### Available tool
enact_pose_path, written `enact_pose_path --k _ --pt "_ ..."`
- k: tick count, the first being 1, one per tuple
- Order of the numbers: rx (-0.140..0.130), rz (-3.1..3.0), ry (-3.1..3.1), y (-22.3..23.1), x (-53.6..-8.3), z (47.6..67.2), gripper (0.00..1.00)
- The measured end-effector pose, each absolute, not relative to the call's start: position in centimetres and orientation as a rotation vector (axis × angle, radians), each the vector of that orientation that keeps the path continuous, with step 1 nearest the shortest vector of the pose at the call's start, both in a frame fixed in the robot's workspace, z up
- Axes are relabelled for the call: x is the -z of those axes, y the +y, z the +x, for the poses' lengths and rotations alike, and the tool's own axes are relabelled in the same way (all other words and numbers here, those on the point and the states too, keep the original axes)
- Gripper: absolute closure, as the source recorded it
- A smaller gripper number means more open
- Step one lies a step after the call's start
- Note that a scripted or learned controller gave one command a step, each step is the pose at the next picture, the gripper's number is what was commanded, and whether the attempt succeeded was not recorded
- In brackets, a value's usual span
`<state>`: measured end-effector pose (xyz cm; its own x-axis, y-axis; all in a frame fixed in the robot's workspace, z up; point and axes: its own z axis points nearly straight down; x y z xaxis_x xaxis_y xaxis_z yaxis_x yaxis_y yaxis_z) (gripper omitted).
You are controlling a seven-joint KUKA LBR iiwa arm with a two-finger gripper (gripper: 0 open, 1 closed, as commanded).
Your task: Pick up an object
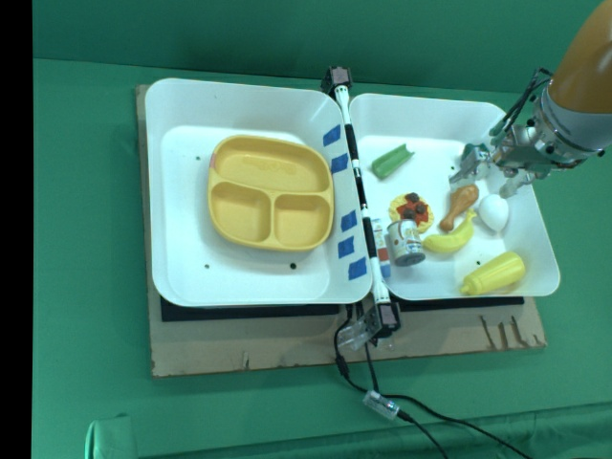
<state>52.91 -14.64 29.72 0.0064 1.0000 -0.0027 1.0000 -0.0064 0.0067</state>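
Note:
The right bin [430, 113] holds several toy foods. A green pea pod [391, 160] lies near its back left. A small tart with berries [411, 209] sits in the middle, with a tin can [405, 244] lying in front of it. A yellow banana [451, 237], a brown chicken drumstick [461, 202] and a white egg [493, 212] cluster at the right. A yellow corn cob [493, 273] lies at the front right. My gripper [490, 166] hovers over the bin's right side, just behind the drumstick and egg, its fingers spread with nothing between them.
The left bin [182, 113] holds a yellow compartment tray [272, 193]. A divider with blue tape marks [356, 204] runs between the bins. Cables [382, 404] trail off the bench's front. Green cloth surrounds the bench.

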Motion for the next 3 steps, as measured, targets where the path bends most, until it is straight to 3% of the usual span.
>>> enact_pose_path --k 1,2,3 --pt "-0.009 2.223 2.213 -15.9 -20.2 54.9 0.0" --pt "-0.015 2.221 2.196 -16.2 -21.7 55.1 1.0" --pt "-0.008 2.218 2.208 -10.8 -29.7 51.5 1.0"
